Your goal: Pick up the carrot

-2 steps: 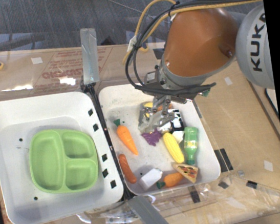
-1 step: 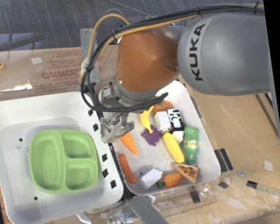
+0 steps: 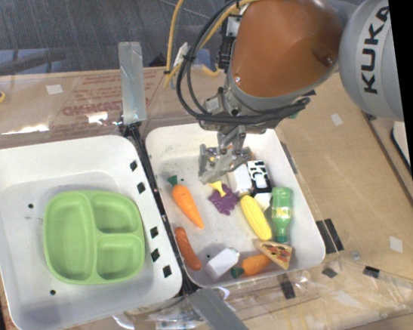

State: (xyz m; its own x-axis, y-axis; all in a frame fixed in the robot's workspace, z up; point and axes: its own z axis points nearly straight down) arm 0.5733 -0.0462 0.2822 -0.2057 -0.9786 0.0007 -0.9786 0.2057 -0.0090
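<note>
Camera view shows the metal two-finger gripper (image 3: 221,162), apparently narrow and empty, hovering over the right bin; best shift toward eight o'clock over the orange plastic carrot (image 3: 187,204) before descending.

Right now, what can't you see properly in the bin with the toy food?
- pincer, camera view: the orange wrist covers its top, so open or shut is unclear.
- black and white item: partly behind the pincer; too small to name.
- carrot: lies in full sight, apart from the pincer.
- orange piece: half hidden by the white block.
</note>
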